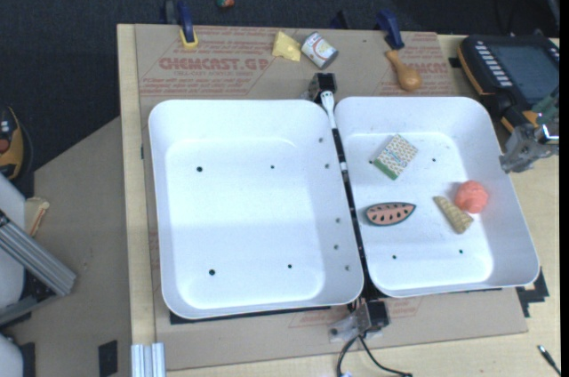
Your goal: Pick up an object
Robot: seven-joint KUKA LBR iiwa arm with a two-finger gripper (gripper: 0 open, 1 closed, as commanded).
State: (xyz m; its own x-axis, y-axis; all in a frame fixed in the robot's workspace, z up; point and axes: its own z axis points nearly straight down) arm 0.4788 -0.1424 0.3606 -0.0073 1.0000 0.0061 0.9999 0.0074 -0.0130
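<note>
The camera view gives us two shallow white bins side by side on the bench; the left bin [244, 206] has a bare white floor, and the right bin [427, 264] carries four small things. We see a checkered green-and-white packet [395, 156] tilted toward the far edge of the right bin; a watermelon slice toy [390, 213] lies near the bin's left wall, about midway along it; a pink ball [472, 196] sits near the right wall, touching a tan stick-shaped piece [452, 214] just to its left. The gripper [524, 146] shows at the right edge, just outside the right bin's right rim; we cannot tell how it stands. On the bench beyond the bins lie a yellow wedge [286, 47], a small white carton [319, 50] and a brown pear-shaped toy [404, 72].
</note>
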